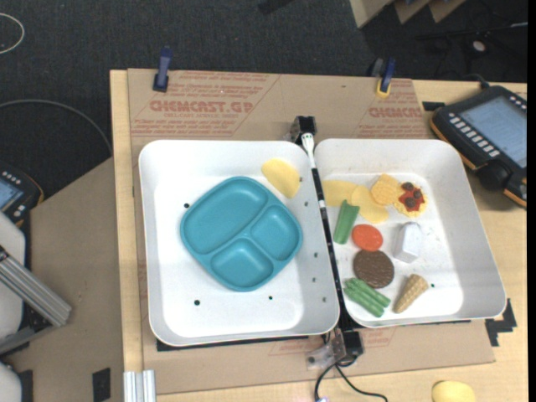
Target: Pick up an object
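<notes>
Camera view: two white bins sit side by side on a cardboard sheet (pixel 209 103) printed with red lettering, their inner rims touching.

The left bin (pixel 167 300) holds a teal divided plate (pixel 240 233) lying flat and turned at an angle. A yellow lemon-shaped piece (pixel 281 176) lies just beside the plate's upper right edge, close to the rim shared with the other bin.

The right bin (pixel 473 258) holds the rest of the things that could be picked, all toy food crowded into its left half:
- At the top, a yellow wedge (pixel 337 193) lies against the shared rim.
- A round cracker (pixel 385 190) partly covers a pale yellow piece (pixel 373 213), whose shape is hard to make out.
- A small tart with red topping (pixel 411 198) touches the cracker's right side.
- Below these lie a green strip (pixel 345 221), an orange-red disc (pixel 367 237) and a white block (pixel 408 243).
- Lower still, a brown round biscuit (pixel 373 268) touches green bean pods (pixel 366 296).
- A wafer cone (pixel 410 291) lies on its side just beside the pods.

Outside the bins:
- A black clip (pixel 304 128) sits where the bins meet at the top.
- A control pendant (pixel 490 136) at the right is cut off by the frame.
- A yellow object (pixel 452 392) at the bottom edge is also cut off, and what it is cannot be told.
</notes>
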You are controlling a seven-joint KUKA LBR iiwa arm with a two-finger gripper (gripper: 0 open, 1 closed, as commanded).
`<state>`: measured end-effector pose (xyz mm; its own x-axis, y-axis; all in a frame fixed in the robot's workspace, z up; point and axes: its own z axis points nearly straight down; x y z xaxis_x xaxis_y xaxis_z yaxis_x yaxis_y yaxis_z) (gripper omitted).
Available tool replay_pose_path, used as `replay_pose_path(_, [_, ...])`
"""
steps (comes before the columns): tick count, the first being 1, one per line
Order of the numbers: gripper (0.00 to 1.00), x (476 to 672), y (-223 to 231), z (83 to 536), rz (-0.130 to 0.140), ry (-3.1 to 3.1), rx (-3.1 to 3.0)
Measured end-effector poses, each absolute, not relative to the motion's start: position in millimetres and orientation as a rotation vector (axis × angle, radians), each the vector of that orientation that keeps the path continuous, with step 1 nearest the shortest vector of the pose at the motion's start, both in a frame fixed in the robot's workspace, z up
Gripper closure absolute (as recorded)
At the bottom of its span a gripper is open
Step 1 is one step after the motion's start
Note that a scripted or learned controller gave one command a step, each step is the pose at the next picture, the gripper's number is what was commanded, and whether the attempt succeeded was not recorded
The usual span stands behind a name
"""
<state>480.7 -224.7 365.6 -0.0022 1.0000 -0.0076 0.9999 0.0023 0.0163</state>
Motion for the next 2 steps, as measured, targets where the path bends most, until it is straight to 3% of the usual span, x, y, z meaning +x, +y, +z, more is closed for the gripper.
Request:
replay_pose_path(1, [1.0, 517.2, -223, 292, -0.001, 2.226, 2.221])
replay_pose_path(2, [1.0, 477.8, -224, 309, 0.0, 2.221, 2.224])
